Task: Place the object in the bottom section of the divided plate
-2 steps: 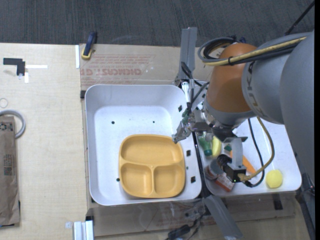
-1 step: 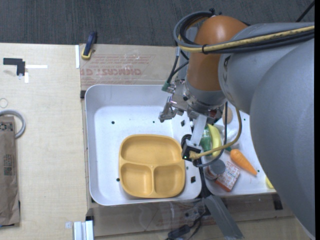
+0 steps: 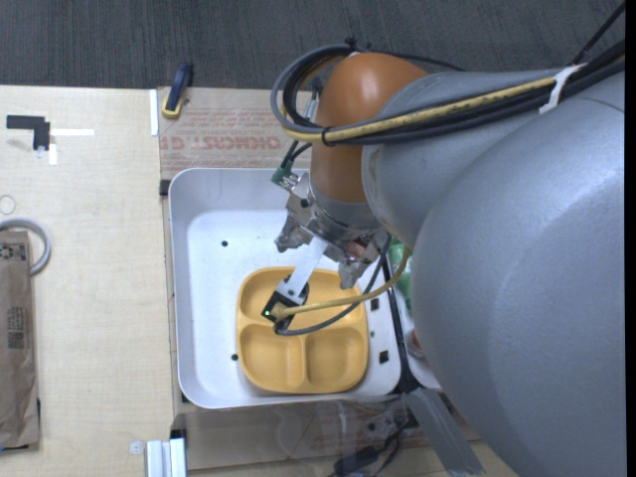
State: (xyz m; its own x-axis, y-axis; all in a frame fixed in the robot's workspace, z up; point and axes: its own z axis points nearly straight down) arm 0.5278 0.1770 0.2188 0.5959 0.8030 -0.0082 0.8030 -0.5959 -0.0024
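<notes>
Currently: gripper (image 3: 326, 252) at frame centre, over upper section of yellow divided plate (image 3: 298, 364) | grip state: cannot tell, wrist blocks it | plate in white bin (image 3: 199, 266), lower centre | green item (image 3: 398, 257) part-hidden behind arm, just right of plate

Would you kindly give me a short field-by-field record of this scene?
bin: white bin, holding the plate
plate: yellow divided plate, three sections, toward the bin's lower edge in the view
gripper: gripper, over the plate's large upper section
held object: cannot tell
outside the bin: blue and yellow tool on cardboard above the bin
</notes>
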